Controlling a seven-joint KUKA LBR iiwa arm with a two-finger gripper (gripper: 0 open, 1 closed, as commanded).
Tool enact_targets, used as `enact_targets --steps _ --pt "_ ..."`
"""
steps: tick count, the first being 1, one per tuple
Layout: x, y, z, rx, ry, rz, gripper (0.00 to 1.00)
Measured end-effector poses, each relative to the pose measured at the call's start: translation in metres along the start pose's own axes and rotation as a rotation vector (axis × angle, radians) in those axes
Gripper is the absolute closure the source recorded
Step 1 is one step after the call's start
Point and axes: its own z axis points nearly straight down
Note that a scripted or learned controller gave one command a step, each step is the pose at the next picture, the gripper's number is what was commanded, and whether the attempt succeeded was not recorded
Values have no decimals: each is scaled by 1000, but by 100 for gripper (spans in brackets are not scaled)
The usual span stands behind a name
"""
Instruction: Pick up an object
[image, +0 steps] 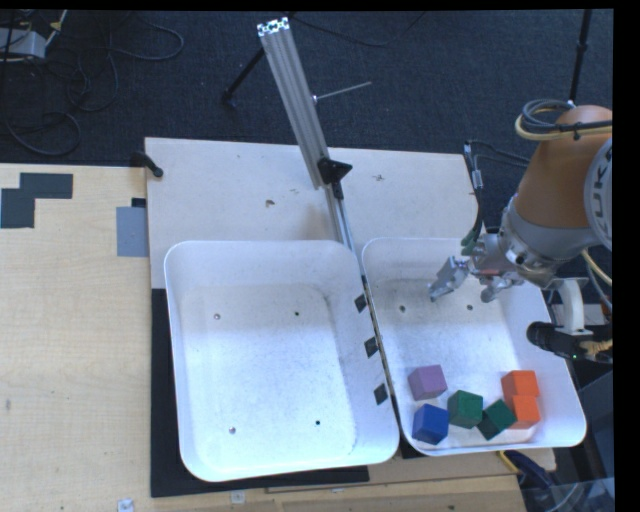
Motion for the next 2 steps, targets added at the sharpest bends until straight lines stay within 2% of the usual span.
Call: enact_targets --steps 1,2 --pt "22 16 88 7 2 -4 0" --pt "21 21 114 0 -1 -4 0"
